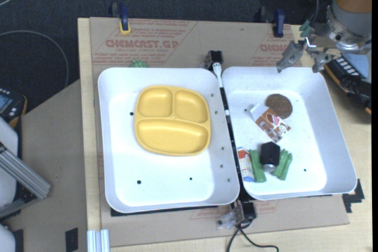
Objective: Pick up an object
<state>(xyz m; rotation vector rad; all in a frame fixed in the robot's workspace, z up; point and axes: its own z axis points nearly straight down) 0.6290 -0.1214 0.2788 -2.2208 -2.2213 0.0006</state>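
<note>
Gripper (302, 56) of mine hangs spread and empty above the right bin's (331, 127) far rim. Largest inside, the brown disc (279, 105) looks stiff and light; I'd pinch across its edges. Smaller, the packet (271, 123) seems thin and slippery.

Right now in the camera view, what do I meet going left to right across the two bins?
Yellow divided plate in the left bin → right bin: black object, brown disc → gripper above its far edge.

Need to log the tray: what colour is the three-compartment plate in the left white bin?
Plain yellow: the divided plastic plate in the left white bin, camera view.
</note>
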